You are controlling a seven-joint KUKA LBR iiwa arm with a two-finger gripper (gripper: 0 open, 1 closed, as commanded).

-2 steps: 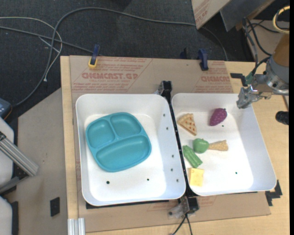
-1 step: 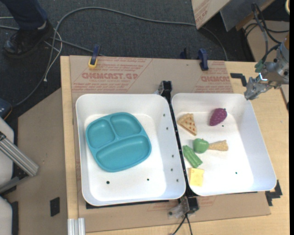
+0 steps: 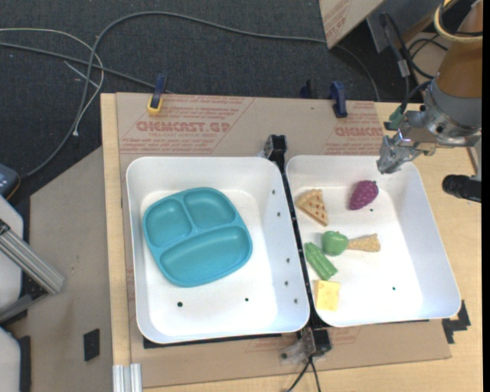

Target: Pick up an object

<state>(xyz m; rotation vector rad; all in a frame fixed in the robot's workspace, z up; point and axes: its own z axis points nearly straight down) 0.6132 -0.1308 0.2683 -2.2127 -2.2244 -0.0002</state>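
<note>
The gripper [image 3: 389,162] hovers at 1 o'clock of the purple grapes [image 3: 363,194]; jaw state cannot be determined. Grapes appear light, rigid, bumpy; grip across the middle.

I see dark carpet [image 3: 53,107] with grey cables [image 3: 92,53] trailing over it, far left of the pincer [image 3: 390,162] — a cardboard sheet [image 3: 199,119] under it carries two blue clamps [image 3: 158,90], and a cardboard box [image 3: 348,19] sits above it
</note>
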